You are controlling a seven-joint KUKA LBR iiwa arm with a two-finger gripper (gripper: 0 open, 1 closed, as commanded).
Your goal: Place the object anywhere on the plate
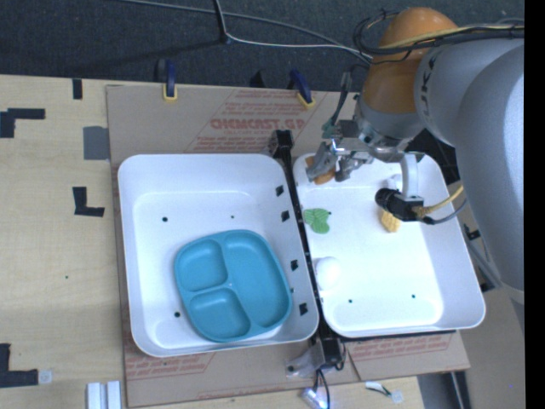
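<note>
A blue plate (230,285) with three compartments lies in the left white bin (145,186), towards its front. My gripper (330,169) hangs over the far left corner of the right bin (426,296). A small orange-brown thing (321,176) shows right at the gripper's tip, but I cannot see whether it is gripped. In the right bin a green object (318,220) lies near the left wall. A white rounded object (327,269) lies further to the front, and a small yellow piece (390,222) is at mid right.
The divider (294,220) where the two bin walls meet runs between the gripper and the plate. The arm's grey body (485,143) covers the right bin's far right side. Cardboard (221,122) lies under both bins.
</note>
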